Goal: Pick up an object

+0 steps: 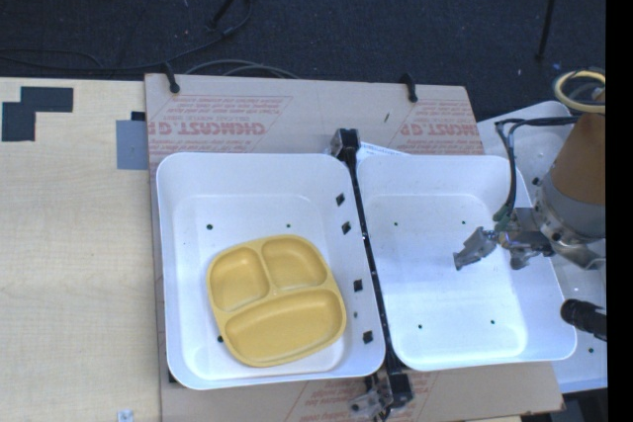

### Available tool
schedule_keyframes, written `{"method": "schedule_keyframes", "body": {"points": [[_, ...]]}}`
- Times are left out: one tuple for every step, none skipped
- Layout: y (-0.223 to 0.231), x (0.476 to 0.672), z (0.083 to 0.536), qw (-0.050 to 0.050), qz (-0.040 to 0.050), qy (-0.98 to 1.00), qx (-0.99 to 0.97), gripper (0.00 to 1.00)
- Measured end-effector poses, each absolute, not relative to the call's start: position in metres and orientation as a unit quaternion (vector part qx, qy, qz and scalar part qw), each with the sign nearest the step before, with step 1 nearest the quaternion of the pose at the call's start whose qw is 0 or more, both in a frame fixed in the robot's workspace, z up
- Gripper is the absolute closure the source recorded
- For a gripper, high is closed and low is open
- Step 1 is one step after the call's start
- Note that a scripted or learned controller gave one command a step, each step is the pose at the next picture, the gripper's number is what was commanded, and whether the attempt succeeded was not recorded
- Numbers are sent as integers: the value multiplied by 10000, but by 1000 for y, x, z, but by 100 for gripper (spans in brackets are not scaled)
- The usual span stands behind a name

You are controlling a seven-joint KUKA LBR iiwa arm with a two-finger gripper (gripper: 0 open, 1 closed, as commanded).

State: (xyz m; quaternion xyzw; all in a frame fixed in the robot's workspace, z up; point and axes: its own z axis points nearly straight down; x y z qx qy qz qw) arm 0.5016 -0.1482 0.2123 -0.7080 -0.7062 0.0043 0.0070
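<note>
With the yellow divided plate (pixel 276 298) lying flat at lower left in the left bin (pixel 188 183) and the gripper (pixel 475 250), its opening not discernible, over the right bin (pixel 445 175), nothing may be grasped.

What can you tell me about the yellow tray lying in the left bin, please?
The yellow tray looks like matte moulded plastic, roughly square with rounded corners. It has three compartments: two smaller ones along its far side and one wide one nearer the camera, all bare. It lies flat, right side up and slightly rotated, on the floor of the left bin, toward the near right part. Nothing else touches it; the gripper is over the right bin.
</note>
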Motion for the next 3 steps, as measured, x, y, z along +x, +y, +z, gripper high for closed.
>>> {"method": "schedule_keyframes", "body": {"points": [[-148, 504, 218, 21, 10, -7070, -7072, 0], [-143, 501, 155, 43, 20, -7071, -7071, 0], [-143, 490, 96, 45, 19, -7069, -7073, 0]]}}
